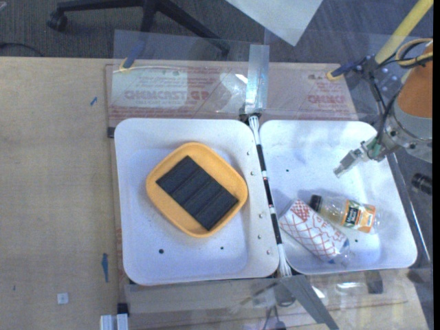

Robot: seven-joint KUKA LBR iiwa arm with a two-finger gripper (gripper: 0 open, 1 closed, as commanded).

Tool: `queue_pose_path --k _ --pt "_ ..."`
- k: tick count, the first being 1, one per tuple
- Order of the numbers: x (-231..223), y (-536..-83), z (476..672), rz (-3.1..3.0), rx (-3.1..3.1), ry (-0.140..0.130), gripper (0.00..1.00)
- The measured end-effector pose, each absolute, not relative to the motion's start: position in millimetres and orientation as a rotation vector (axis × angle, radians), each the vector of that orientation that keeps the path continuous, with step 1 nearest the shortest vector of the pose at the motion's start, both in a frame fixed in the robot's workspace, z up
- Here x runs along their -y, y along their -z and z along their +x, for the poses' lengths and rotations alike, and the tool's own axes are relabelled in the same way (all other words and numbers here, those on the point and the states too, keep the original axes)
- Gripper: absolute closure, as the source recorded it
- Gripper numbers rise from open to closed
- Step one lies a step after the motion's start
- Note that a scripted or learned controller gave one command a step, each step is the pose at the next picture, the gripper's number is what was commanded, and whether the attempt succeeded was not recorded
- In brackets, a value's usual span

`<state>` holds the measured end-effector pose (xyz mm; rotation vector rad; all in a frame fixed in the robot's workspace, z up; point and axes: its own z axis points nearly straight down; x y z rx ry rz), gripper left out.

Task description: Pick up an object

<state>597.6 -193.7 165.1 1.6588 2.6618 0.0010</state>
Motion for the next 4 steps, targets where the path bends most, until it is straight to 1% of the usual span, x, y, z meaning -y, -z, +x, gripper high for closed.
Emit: queue_pose_path --k 1,2,3,4 --pt "178.3 -88.6 563.9 1.384 -2.809 -0.004 0.0" --pt "196.7 -91.5 508.2 1.669 -2.645 -0.01 0.0" --pt "135.6 -89.2 498.4 1.673 -2.647 -0.007 0.0" --pt "169.2 -113.1 528.0 1.566 -2.721 -0.002 0.0"
